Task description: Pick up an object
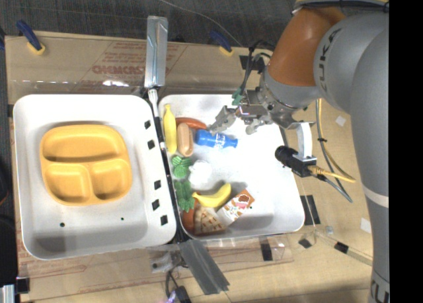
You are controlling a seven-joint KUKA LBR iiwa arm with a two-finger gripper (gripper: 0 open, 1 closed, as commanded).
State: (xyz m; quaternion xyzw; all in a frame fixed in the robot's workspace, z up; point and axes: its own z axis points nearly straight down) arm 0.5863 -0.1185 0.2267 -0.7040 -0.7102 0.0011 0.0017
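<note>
Figure 1. Overhead slanted view of the bench with 2 shallow white bins side by side.

The left bin [26, 113] holds 1 yellow divided tray [86, 163] with 3 compartments, lying flat near the bin's middle.

The right bin [268, 182] holds the loose objects, all grouped along its left wall and near corner. The upper banana [170, 129] lies lengthwise against the left wall, and the hot dog [185, 141] lies just beside it. A red item [192, 123] shows behind the hot dog; its kind cannot be told. The blue bottle [215, 139] lies on its side, touching or nearly touching the hot dog, cap end pointing toward the bin's middle. Nearer the camera lie a green leafy piece [182, 177], a white object [200, 174], the lower banana [215, 196], a waffle [206, 219] and a small printed packet [238, 206].

The grey arm [350, 83] reaches in from the right. Its gripper [238, 122] hangs over the far part of the right bin, just beyond the blue bottle. Its 2 fingers [221, 120] are spread apart, with nothing between them.
</note>
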